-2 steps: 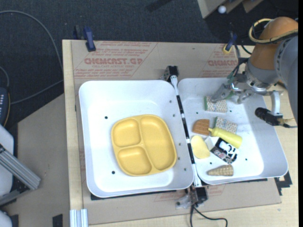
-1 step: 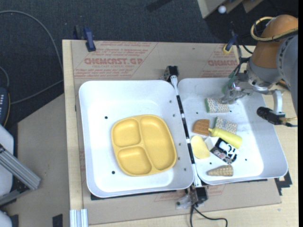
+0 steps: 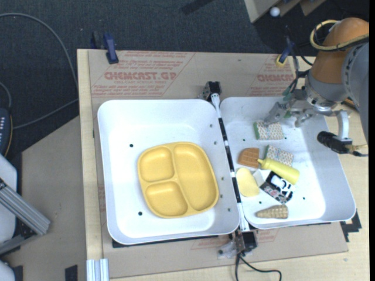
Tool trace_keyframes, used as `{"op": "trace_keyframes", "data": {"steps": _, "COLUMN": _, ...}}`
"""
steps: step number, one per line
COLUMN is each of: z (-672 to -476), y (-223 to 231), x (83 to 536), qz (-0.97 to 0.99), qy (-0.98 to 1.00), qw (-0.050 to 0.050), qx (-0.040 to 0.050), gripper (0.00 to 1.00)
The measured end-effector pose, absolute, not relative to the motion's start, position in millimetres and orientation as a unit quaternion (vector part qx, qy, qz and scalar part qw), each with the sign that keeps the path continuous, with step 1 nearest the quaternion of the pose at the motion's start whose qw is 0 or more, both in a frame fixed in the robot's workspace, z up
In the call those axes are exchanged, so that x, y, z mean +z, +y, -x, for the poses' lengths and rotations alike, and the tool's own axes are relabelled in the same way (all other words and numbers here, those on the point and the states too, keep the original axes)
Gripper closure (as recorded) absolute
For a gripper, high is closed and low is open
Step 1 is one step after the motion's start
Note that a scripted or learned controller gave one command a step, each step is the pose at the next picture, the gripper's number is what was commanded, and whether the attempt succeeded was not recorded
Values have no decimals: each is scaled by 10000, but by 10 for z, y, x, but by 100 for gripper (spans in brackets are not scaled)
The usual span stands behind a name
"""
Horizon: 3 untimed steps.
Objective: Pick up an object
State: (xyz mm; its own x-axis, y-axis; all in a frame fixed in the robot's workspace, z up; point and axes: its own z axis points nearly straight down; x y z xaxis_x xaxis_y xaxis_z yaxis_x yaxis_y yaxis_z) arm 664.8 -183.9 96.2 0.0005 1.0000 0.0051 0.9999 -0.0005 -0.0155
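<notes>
The grey two-finger gripper hovers, fingers spread and empty, in the right white bin, just above the speckled green-and-white square sponge lying directly beneath its tips.

A divided plate lies in the left bin; the right bin, at frame right, holds small objects clustered along its left side

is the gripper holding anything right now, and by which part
Nothing is visibly held. The gripper hovers at the back of the right bin, just above the patterned sponge, and no object shows between its fingers.
</notes>
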Motion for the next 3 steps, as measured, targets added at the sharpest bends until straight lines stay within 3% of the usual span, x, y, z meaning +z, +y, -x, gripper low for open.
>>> {"op": "trace_keyframes", "data": {"steps": 1, "z": -6634, "y": -1217, "x": 824, "qz": 7077, "qy": -7064, "qw": 64, "qx": 47, "gripper": 0}}
{"op": "trace_keyframes", "data": {"steps": 2, "z": -6635, "y": -1218, "x": 924, "qz": 7077, "qy": -7064, "qw": 57, "qx": 48, "gripper": 100}}
{"op": "trace_keyframes", "data": {"steps": 3, "z": -6122, "y": -555, "x": 1850, "qz": 7067, "qy": -7075, "qw": 8, "qx": 1, "gripper": 100}}
